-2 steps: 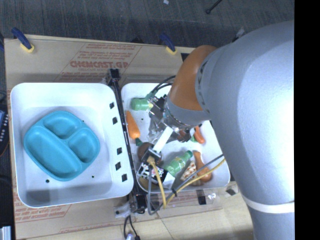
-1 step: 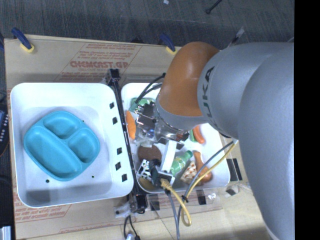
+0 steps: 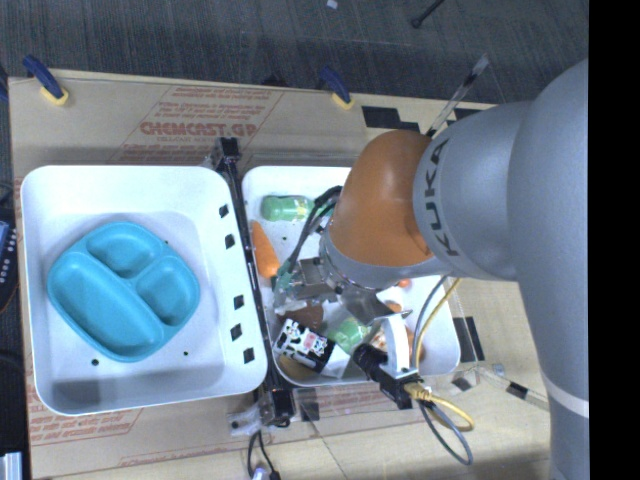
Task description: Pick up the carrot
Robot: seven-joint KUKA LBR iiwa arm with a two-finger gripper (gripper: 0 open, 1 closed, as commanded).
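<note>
- 2 white bins sit side by side on the tabletop; the left bin holds a blue divided plate, and the right bin is where your arm is working.
- You can find the carrot lying against the right bin's left wall, about midway between the far and near edges, with its length running along that wall.
- Your hand hangs low over the middle of the right bin, just beside the carrot on the side away from the wall; the wrist hides its tip, so you cannot tell how far open it is or whether it has hold of anything.
- A green object lies toward the far edge, and a black-and-white box toward the near edge.
- Judging from this, you are in the approach step, with no grasp evident.
- Next, you likely need to shift toward the left wall, line up across the carrot, and descend without fouling the wall.
</note>
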